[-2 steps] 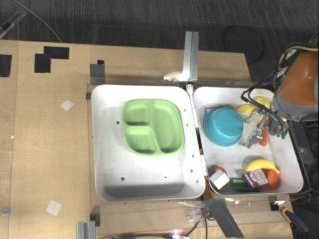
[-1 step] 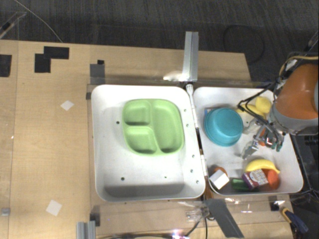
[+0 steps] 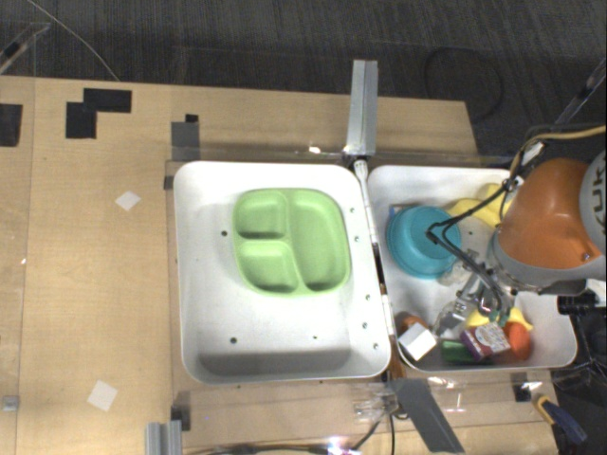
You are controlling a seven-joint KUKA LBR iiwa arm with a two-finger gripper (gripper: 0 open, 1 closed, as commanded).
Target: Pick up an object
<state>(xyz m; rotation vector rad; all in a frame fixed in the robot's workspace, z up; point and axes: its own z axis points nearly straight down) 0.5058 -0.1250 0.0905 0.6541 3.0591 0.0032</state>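
gripper (image 3: 462, 313) low in right bin (image 3: 560, 349), over clutter at front | fingers: can't tell if spread or pinching | target: purple pack (image 3: 485, 341) beside orange piece (image 3: 518, 339) | we should center on one item, avoid blue bowl (image 3: 423, 241), close fully before lifting

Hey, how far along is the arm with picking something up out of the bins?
Done: the gripper is down in the right bin, reaching into the clutter near the purple packet and orange item. In hand: nothing visibly between its fingers; the pile hides them. Left: secure an object and lift it. The blue bowl lies in that bin; the green divided tray sits in the left bin.
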